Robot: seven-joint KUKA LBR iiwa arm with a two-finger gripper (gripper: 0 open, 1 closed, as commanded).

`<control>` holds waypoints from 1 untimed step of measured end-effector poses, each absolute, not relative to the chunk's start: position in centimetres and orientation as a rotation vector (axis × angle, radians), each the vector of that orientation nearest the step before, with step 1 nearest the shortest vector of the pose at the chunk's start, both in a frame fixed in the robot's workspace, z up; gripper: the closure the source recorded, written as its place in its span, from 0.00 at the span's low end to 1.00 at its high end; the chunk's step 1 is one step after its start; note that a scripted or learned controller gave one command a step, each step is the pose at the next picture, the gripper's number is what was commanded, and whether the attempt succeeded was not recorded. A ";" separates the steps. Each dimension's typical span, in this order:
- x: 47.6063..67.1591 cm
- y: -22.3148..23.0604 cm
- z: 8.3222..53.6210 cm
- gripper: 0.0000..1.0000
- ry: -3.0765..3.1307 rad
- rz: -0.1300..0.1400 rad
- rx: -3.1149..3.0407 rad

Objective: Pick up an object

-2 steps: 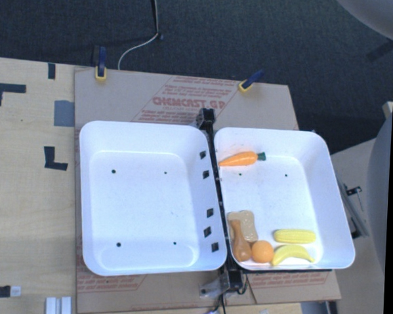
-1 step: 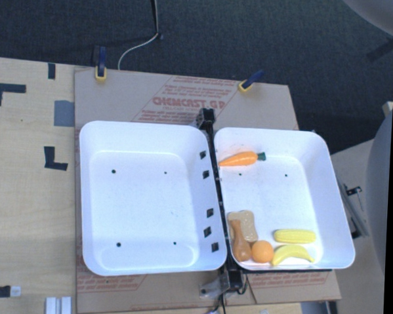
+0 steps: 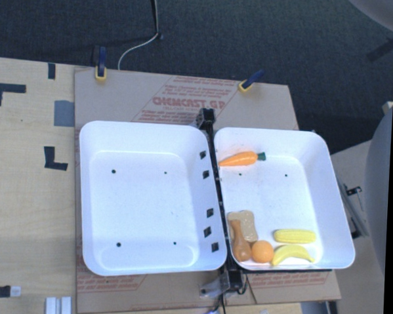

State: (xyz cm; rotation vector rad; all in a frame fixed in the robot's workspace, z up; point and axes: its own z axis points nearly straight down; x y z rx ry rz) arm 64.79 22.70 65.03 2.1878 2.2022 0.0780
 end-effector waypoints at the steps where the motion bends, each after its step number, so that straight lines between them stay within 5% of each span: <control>1: 65.0 22.8 66.0 1.00 2.194 0.107 2.179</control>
